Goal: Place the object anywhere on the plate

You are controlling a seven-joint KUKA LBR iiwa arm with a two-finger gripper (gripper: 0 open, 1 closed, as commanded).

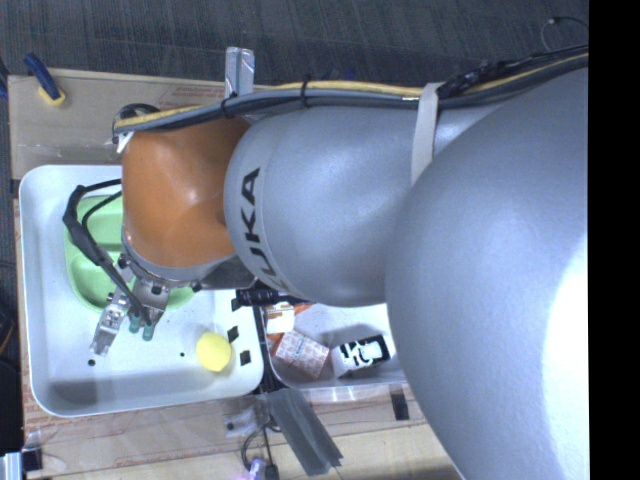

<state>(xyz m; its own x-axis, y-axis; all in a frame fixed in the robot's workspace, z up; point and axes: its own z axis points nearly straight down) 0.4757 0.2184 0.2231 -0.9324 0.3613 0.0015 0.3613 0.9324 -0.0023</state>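
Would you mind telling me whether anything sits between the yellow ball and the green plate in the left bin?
Only the arm's own pincer does. It hangs over the bin floor between the yellow ball, lying near the bin's front right, and the green plate at its back. No loose object lies on that stretch.

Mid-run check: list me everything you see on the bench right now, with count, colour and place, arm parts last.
Shallow white plastic bin: two, white, side by side; left one mostly visible, right one largely under the arm.
Green plate: one, lime green, upper part of the left bin, partly hidden by the arm.
Small yellow ball: one, yellow, left bin floor near its right wall, off the plate.
Small packaged items: several, reddish-white and black-white, right bin.
Blue-and-yellow clamp: one, bench's top left corner.
Arm: one, grey with orange band, reaching in from the right.
Gripper: one, metallic, over the left bin beside the plate's lower edge, apart from the ball.
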